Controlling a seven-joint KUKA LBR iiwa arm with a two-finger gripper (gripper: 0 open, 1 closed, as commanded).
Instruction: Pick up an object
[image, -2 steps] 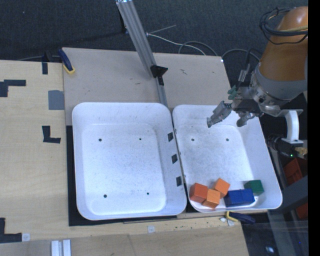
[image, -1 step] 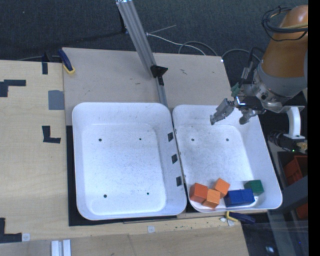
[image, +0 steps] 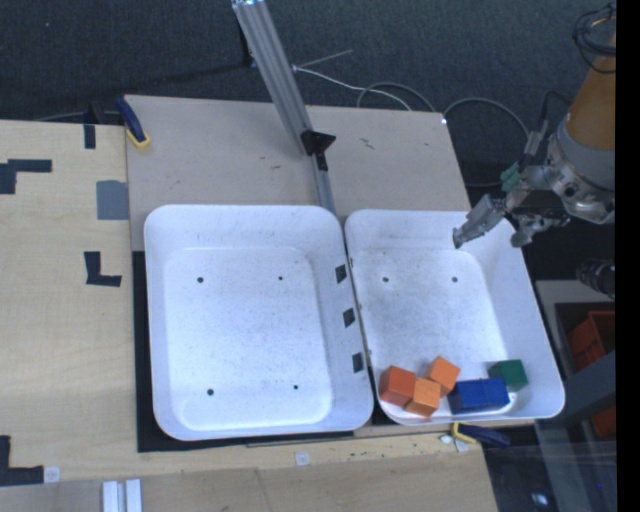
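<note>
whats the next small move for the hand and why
Probably swing the hand toward the near end of the right bin. It hangs over the bin's far right corner holding nothing, while the orange blocks, blue block and green block all sit bunched along the near edge.

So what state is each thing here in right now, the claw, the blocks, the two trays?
Gripper: above the right bin's far right corner, open, holding nothing.
Orange blocks: three, clustered at the right bin's near edge.
Blue block: lying beside the orange ones, untouched.
Green block: by the blue block, in the near right corner.
Right bin: holds all the blocks.
Left bin: sits beside the right bin.
</note>
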